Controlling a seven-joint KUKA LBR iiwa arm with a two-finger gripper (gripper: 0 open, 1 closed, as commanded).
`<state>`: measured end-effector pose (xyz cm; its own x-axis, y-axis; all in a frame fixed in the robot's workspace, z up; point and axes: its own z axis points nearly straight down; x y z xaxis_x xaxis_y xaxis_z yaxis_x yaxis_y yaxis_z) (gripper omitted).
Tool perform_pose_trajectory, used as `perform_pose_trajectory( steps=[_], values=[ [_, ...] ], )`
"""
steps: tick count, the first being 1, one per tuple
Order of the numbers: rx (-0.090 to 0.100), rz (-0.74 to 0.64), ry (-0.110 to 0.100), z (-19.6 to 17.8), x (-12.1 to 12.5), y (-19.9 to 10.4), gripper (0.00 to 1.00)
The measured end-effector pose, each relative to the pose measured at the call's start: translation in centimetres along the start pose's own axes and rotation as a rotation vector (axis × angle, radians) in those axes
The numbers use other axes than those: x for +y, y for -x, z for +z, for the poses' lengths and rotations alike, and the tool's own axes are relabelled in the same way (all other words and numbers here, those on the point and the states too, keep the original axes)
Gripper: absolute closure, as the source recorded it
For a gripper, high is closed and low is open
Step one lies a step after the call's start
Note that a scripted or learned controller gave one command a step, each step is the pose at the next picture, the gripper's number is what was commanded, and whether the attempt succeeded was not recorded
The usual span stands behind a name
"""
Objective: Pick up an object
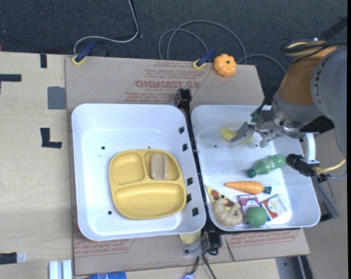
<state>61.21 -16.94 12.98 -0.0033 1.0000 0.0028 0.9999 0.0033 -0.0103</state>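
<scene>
The claw [252,133] hangs low in the upper part of the right-hand shallow white bin [206,116], reaching in from the right on the grey arm with the orange band [308,86]. Its dark fingers look spread apart, and nothing sits between them.

The nearest candidate for the pick is a small yellow, rounded piece, perhaps a toy lemon wedge [228,134]. It lies on the bin floor just beside the claw, to the left of the fingertips and about level with them in the view. One fingertip seems to touch or nearly touch its right edge; I cannot tell which. The piece is short, with its slightly longer side running left to right, so I judge that the coming move turns on a small shift leftward to bring the fingers on either side of it before they close.

Other things lie further down the bin: a green plastic bottle [267,165] below the claw, tilted, an orange toy carrot [245,186] lying roughly left to right, and a cluster at the lower edge. In the left bin rests a yellow compartment tray [140,196].
</scene>
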Motion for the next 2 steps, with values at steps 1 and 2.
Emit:
perform_pose_trajectory(
  steps=[1, 2],
  values=[
    [-0.016, 0.003, -0.008, 4.1, 5.6, -4.5, 0.00],
    [-0.014, 0.008, -0.014, 2.5, 5.4, -4.1, 1.00]
  ],
)
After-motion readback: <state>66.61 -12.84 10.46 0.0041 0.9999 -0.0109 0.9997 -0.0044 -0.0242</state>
